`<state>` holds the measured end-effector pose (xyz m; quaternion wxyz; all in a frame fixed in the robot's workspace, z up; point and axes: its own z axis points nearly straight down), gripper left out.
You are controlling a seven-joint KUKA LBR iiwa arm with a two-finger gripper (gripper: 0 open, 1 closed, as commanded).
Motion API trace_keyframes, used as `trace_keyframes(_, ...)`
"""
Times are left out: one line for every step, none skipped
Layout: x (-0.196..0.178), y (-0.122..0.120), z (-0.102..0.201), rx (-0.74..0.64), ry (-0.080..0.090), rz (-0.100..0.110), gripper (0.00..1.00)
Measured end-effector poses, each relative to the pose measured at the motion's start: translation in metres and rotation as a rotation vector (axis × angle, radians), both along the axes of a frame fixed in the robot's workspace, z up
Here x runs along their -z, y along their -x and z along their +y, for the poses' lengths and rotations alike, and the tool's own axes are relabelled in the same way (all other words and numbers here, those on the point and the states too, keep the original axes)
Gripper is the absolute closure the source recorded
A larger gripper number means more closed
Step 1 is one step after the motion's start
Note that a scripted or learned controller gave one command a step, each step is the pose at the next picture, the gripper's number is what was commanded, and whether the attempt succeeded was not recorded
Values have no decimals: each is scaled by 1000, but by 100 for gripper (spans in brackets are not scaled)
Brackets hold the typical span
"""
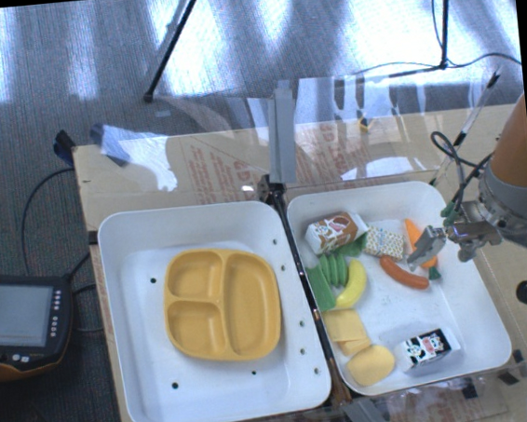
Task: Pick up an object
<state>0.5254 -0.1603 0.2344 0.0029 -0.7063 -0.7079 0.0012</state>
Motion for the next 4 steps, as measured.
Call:
trace_keyframes(115,-30,39,-169,-3,7,0)
trace_keyframes(151,-44,-20,-125,-1,2,0)
trace_keyframes(148,-119,-29,-227,1,-5,0)
trace_keyframes(139,-119,-29,-229,0,-2,100)
